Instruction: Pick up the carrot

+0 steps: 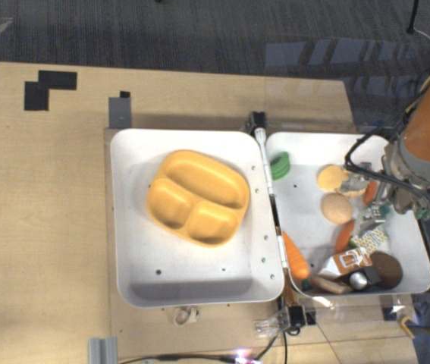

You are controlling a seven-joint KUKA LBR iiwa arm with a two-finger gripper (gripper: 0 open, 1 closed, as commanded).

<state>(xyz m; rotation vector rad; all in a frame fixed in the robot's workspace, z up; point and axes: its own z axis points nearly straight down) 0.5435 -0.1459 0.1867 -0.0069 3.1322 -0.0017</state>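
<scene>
An orange carrot [296, 258] lies at the front left of the right bin [306, 203], its thick end against the bin's front wall and its tip pointing back. My gripper [374, 209] hangs over the bin's right half, well to the right of the carrot and a little behind it. It is low among the small items there. A thin orange-red piece [343, 237] lies between the gripper and the carrot.
The left bin [131, 264] holds a yellow divided plate [197, 196]. In the right bin lie a green item [279, 165], a yellow ball [331, 177], a tan ball [337, 208], a dark brown lump [386, 269], a small printed packet [351, 260] and a brown stick [328, 283].
</scene>
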